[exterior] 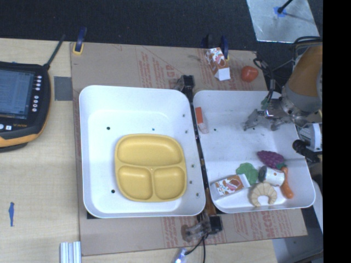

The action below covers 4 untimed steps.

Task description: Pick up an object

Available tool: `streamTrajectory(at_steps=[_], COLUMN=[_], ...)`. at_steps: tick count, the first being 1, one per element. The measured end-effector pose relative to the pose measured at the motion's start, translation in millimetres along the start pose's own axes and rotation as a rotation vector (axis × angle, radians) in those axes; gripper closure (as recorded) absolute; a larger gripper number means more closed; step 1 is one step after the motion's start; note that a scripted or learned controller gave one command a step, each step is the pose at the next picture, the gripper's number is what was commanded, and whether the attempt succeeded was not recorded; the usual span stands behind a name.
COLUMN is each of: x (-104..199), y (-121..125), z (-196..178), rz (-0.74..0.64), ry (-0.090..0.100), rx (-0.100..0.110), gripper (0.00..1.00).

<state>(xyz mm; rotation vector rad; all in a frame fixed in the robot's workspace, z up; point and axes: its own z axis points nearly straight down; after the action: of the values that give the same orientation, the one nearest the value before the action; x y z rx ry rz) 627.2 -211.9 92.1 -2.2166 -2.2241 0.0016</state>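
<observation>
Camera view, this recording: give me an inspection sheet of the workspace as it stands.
Surface: two white bins, left bin and right bin, on cardboard.
Job's things: croissant, purple grapes, carrot, small carton, green piece in the right bin.
Clutter: yellow divided plate in the left bin; tomato and small box behind the bins.
End effector: over the right bin's far part, nothing held.
Cables: nothing seen.
Surroundings: pendant at left.

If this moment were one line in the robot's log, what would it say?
gripper: over right bin, nothing seen held | toy food: clustered at near edge | yellow tray: left bin
</observation>
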Motion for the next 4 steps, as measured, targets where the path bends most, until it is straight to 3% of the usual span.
streamTrajectory(at_steps=[1,2,3,4], x=[19,0,-1,71], y=[-58,-95,-95,-72], z=[1,0,-10,-83], rz=[-0.001,-0.001,-0.005,-0.003], ry=[-0.001,-0.001,-0.002,0.0], rx=[0.003,0.003,0.004,0.001], gripper=[0.0,0.0,1.0,1.0])
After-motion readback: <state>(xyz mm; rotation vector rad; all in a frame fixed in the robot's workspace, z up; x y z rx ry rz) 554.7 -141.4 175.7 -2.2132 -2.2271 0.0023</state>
